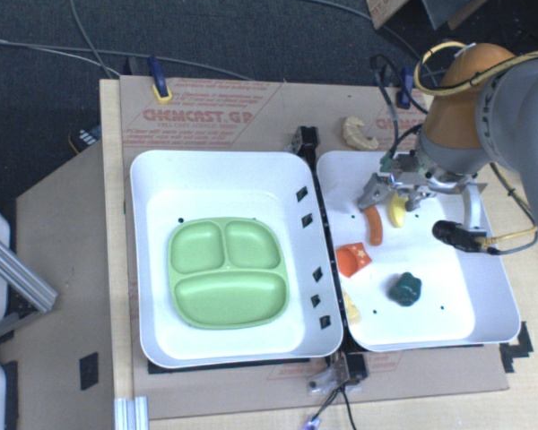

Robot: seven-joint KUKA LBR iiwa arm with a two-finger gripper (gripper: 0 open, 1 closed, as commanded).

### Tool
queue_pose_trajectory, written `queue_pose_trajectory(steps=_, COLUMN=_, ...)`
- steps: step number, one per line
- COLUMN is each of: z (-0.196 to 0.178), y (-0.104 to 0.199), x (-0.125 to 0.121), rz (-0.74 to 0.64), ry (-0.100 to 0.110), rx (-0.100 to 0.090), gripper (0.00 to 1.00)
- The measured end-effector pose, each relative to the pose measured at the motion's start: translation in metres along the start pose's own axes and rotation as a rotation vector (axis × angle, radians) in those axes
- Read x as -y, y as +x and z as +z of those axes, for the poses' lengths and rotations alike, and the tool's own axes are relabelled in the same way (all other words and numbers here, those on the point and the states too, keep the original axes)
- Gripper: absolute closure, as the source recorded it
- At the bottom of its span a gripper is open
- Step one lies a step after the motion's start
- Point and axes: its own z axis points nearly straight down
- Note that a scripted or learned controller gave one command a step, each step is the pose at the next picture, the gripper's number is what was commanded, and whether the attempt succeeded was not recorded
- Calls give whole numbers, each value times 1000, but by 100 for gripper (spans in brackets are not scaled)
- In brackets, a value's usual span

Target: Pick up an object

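The right bin (484, 303) holds an orange carrot-shaped piece (374, 227), a small yellow piece (396, 212), a red-orange block (353, 259) and a dark green lump (405, 288). My gripper (393, 197) hovers low over the bin's far left part, its grey fingers spread open. The yellow piece lies just below the gap between them, and the orange piece rests beside the left finger (370, 194). Nothing is lifted off the bin floor.
The left bin (152, 204) holds a green divided plate (227, 271). A small yellowish scrap (351, 310) lies by the right bin's near left wall. A cream-coloured object (360, 133) sits on the cardboard beyond the bins. A black cable end (455, 234) hangs over the right bin.
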Motion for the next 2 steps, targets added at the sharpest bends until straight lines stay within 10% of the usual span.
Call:
queue_pose_trajectory(steps=1, z=24, y=1, x=0, rz=-1, ry=-1, rx=0, gripper=0)
queue_pose_trajectory(steps=2, z=12, y=1, x=0, rz=0, ry=-3, rx=0, gripper=100)
